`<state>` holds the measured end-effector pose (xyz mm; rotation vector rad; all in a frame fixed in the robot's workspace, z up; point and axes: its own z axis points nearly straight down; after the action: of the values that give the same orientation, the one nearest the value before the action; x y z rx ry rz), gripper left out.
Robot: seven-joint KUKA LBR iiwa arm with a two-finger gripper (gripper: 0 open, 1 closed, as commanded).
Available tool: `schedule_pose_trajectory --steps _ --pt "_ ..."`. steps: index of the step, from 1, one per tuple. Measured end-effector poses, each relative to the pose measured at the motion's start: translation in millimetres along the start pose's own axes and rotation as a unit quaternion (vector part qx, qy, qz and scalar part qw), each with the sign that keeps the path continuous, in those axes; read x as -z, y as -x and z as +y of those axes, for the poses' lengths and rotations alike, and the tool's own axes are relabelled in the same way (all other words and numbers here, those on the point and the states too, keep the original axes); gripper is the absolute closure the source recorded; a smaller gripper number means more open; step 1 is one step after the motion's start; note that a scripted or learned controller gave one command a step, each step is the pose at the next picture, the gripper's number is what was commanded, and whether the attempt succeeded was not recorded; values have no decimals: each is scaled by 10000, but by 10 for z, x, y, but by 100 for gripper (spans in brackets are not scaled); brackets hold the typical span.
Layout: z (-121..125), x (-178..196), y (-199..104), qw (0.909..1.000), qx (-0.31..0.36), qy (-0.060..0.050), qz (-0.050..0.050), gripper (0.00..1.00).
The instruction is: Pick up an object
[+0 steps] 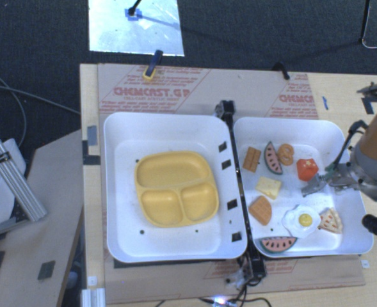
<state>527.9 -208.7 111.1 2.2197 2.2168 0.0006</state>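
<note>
The right white bin (329, 132) holds several toy foods. Among them are a red pepper (307, 169), a fried egg (302, 220), a pizza wedge (331, 220), a yellow cheese block (269, 187) and an orange toast piece (261, 210). Further left lie a brown cracker (251, 159), a watermelon slice (273, 158) and a pretzel (285, 153). A second watermelon slice (279, 244) lies at the front edge. My gripper (315, 185) reaches in from the right. It hangs just below the red pepper and above the egg, with nothing seen in its grasp.
The left white bin (121, 171) carries a yellow divided plate (174, 188). A black divider (234, 171) runs between the two bins. The arm's grey body (374, 152) covers the right bin's right side. Cardboard (194, 88) lies beyond the bins.
</note>
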Motion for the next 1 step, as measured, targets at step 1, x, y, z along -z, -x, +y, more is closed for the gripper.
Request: schedule_pose_trajectory --steps 1 --pt "-408 -252 -17 10000 -6 14 10 0"
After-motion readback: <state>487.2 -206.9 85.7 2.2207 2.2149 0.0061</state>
